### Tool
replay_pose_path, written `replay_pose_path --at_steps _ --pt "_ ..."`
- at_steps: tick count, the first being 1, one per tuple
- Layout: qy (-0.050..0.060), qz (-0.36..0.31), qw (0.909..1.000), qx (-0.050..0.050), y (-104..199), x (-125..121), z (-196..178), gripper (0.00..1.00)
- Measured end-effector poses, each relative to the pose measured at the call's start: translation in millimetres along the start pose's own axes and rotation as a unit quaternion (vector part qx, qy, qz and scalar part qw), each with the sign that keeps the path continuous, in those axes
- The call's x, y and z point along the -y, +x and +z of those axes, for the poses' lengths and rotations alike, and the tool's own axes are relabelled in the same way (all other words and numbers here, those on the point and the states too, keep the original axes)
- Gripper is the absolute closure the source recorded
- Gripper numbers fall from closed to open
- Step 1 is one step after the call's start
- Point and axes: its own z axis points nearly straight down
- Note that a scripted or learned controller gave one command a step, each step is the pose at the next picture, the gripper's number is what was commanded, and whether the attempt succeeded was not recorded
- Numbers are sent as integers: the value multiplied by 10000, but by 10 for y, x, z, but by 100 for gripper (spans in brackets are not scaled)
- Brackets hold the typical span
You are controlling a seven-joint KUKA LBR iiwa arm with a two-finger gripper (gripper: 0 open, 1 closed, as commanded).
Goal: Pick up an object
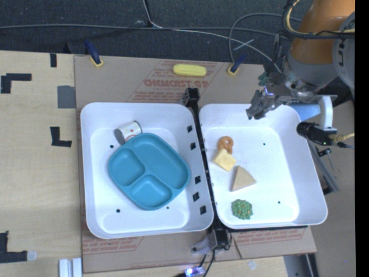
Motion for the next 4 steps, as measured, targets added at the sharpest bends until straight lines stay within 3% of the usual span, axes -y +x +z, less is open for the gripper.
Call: replay_pose_path --at_steps 3,4 --pt "10 2 10000 4 1427 340 299 100" --pt "15 6 10000 5 1839 567 387 100"
